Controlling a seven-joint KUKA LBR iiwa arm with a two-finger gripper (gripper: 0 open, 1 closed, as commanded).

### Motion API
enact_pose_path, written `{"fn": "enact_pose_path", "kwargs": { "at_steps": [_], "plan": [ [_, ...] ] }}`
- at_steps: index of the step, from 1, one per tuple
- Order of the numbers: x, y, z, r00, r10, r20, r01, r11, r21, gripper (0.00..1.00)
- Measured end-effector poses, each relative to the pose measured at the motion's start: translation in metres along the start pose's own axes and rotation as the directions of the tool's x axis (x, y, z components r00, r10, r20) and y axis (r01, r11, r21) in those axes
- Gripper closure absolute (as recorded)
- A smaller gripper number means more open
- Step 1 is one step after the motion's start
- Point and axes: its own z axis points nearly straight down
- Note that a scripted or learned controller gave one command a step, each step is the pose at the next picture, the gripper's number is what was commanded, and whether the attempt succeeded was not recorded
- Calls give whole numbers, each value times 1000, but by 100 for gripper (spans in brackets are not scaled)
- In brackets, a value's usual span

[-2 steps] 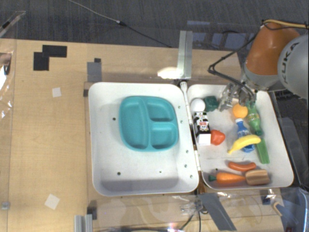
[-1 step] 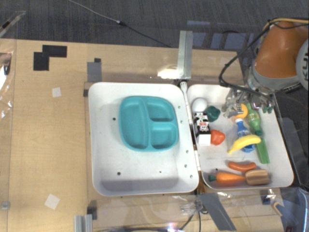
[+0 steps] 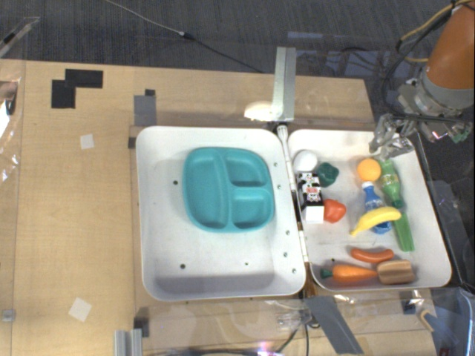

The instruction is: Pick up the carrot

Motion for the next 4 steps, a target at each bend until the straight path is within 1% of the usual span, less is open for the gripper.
{"fn": "enact_pose_path", "kwargs": {
  "at_steps": [1,2,3,4],
  "plan": [
    [30,72,68,995,-100,-7,100,995,-12,100],
    [7,-17,-57,979,-205,1,205,979,3,100],
    [6,-16,66,788,-616,2,616,788,8,100],
    [-33,65,58,654,-757,4,757,654,-6,100]
  ]
}}
